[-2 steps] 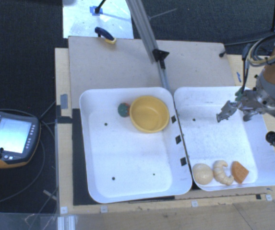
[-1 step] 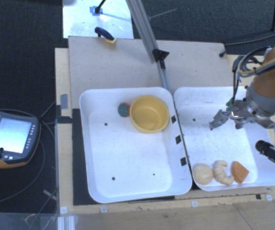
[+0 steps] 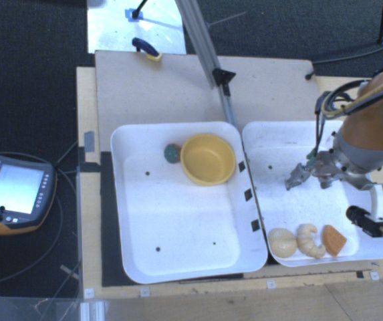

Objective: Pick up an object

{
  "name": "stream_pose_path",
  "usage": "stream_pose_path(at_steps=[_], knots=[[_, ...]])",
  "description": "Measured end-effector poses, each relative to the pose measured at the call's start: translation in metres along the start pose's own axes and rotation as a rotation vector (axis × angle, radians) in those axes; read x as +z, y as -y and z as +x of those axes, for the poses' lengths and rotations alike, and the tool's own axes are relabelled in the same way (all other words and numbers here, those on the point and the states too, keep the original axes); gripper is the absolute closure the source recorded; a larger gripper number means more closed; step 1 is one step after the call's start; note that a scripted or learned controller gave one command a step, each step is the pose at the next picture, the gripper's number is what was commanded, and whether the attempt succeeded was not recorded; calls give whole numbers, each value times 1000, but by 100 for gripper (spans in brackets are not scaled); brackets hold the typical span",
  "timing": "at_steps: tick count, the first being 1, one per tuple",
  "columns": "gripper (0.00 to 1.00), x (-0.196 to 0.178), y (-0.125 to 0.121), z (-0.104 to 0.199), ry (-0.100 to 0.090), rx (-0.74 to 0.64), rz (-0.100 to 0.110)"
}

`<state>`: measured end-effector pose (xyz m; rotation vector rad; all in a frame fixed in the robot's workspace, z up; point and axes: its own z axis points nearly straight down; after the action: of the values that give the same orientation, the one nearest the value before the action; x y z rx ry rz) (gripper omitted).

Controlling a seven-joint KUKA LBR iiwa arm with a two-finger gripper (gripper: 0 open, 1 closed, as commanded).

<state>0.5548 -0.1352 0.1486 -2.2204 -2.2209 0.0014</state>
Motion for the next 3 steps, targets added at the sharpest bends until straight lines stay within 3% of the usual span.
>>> stream_pose_path(at_steps=[1,2,3], knots=[[100,-12,-1,0,1,0,-3],[100,-72,4,4,1,-1,-7],[100,-108,3,4,1,-1,-5]])
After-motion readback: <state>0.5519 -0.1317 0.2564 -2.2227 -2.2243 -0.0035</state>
